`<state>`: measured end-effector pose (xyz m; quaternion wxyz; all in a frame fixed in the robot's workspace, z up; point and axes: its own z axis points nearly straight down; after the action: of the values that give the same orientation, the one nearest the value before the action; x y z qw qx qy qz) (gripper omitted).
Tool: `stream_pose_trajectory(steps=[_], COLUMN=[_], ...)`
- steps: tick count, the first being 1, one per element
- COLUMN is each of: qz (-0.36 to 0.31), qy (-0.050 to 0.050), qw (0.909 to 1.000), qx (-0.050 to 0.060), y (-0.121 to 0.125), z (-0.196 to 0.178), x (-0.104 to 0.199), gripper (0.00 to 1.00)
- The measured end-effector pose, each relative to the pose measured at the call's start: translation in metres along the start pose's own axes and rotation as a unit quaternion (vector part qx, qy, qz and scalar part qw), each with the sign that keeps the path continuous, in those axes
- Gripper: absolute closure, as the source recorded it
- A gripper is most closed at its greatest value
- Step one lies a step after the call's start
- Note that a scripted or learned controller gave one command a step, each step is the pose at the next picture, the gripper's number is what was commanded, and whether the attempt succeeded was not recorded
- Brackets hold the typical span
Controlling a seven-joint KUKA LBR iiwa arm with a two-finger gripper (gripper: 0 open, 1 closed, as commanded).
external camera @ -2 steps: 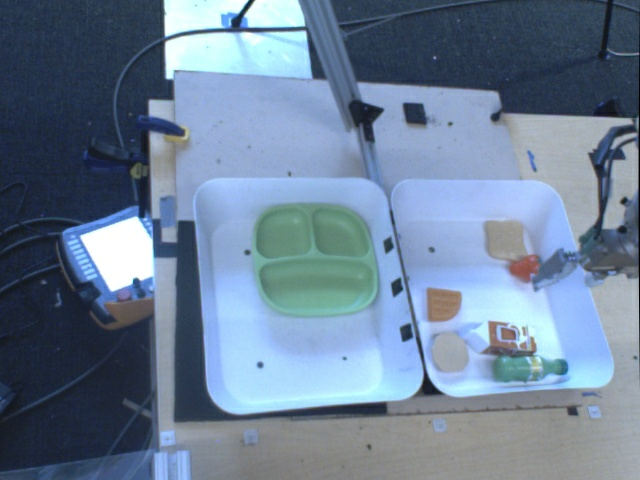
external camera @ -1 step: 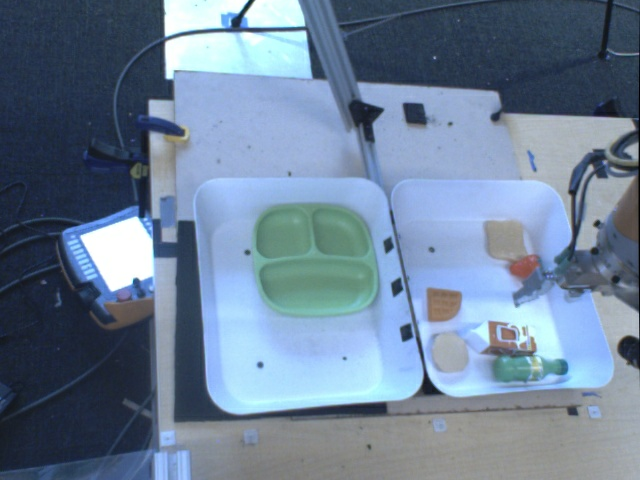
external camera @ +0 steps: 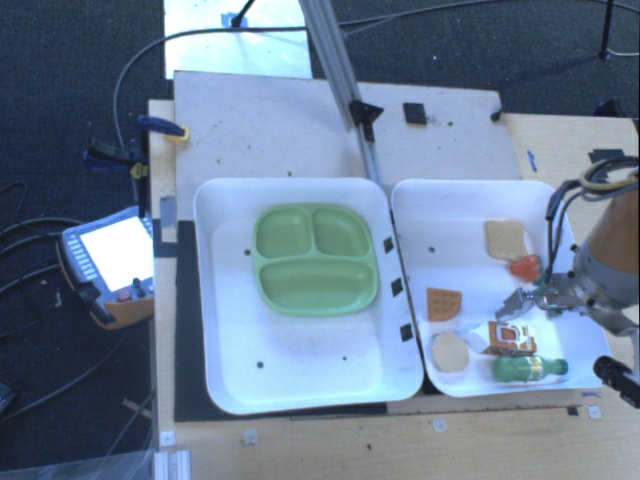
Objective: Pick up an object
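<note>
The right bin [external camera: 420, 208] holds several small items. A beige bread slice [external camera: 505, 238] lies at the back, with a red piece [external camera: 525, 266] just in front of it. An orange square cracker [external camera: 444, 303] and a round beige cookie [external camera: 450, 352] sit on the left side. An orange-and-white packet [external camera: 512, 336] and a green bottle [external camera: 528, 369] lie along the front. My gripper [external camera: 522, 305] reaches in from the right and stands between the red piece and the packet, just above the packet. I see nothing held in it.
The left bin [external camera: 230, 368] carries a green divided plate [external camera: 316, 260]. A slanted metal pole [external camera: 335, 53] crosses the board behind the bins. The grey arm [external camera: 610, 258] covers the right bin's right wall. A handheld pendant [external camera: 110, 263] lies on the floor at the left.
</note>
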<state>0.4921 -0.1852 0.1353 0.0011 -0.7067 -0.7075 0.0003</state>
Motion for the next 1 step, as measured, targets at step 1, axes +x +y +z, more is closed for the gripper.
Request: stream_pose_trajectory(steps=[1], qz=[0.0], qy=[-0.002], qw=[1.0], qx=[-0.005], y=[0.003], z=[0.0492], x=[-0.0003], gripper=[0.0])
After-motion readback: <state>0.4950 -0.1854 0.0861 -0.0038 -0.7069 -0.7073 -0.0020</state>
